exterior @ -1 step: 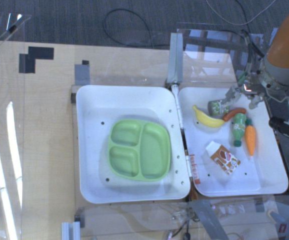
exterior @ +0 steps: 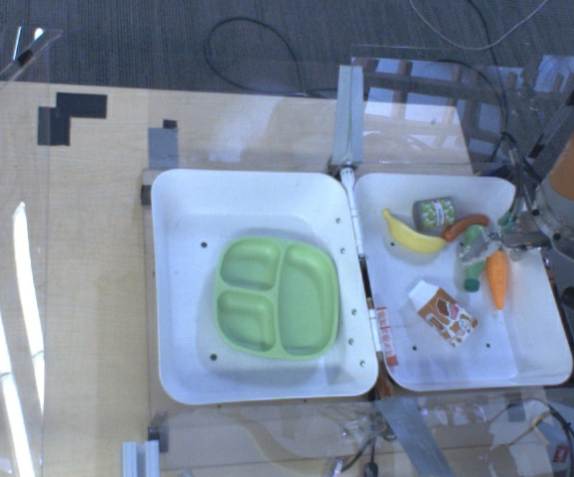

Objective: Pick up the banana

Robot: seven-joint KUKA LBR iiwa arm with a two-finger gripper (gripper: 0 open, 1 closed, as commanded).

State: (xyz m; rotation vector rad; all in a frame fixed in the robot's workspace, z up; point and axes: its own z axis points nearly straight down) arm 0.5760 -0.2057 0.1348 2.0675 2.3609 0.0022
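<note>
Dark carpet with loose cables lies behind a pale wooden bench (exterior: 69, 266) on which two shallow white bins are set side by side. A small curved yellow banana (exterior: 412, 235), apparently a light toy of smooth plastic, is found in the upper part of the right-hand white bin (exterior: 535, 366), near the divider. It is judged stiff, light and somewhat slippery, so it is best taken across the thick middle of its curve, with the fingers set square to its length. A small green can (exterior: 434, 212) lies just beside it, and a red sausage-shaped piece (exterior: 463, 227) touches or nearly touches its right tip. An orange carrot (exterior: 498, 278) and a brown-and-white carton (exterior: 446, 316) lie further off. A light green compartment tray (exterior: 277, 298) rests in the left-hand white bin (exterior: 183, 366).

The grey arm is seen reaching in from the right, orange band at the edge, with the two-finger gripper (exterior: 474, 254) low over the bin between sausage and carrot, right of the banana. Whether the claw is released or clenched cannot be told; nothing is seen held.
</note>
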